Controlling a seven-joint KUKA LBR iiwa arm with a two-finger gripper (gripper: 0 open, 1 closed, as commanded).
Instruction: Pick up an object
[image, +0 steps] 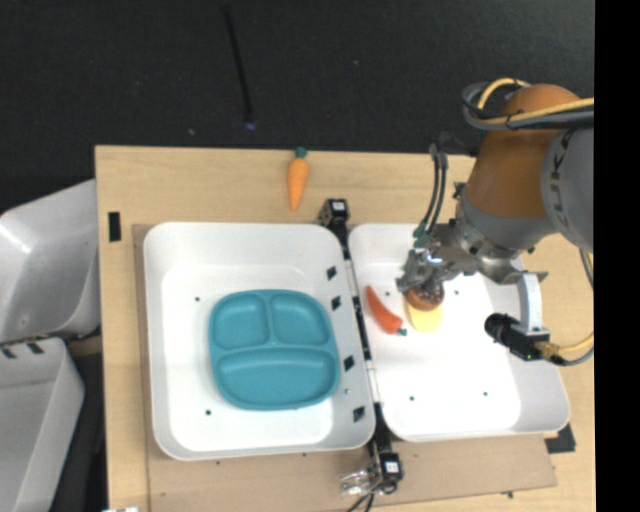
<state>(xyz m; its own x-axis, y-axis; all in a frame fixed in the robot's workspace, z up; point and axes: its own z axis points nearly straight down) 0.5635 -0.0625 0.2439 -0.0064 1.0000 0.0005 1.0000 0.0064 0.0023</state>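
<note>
A pale wooden surface (220, 185) fills the middle of the view, set on a dark, almost black floor (150, 70) that spreads from nine o'clock round to one o'clock. A thin dark line (238, 65) crosses that floor near twelve o'clock. At nine o'clock stands a white, glossy moulded unit (45, 265), brightly lit.
</note>
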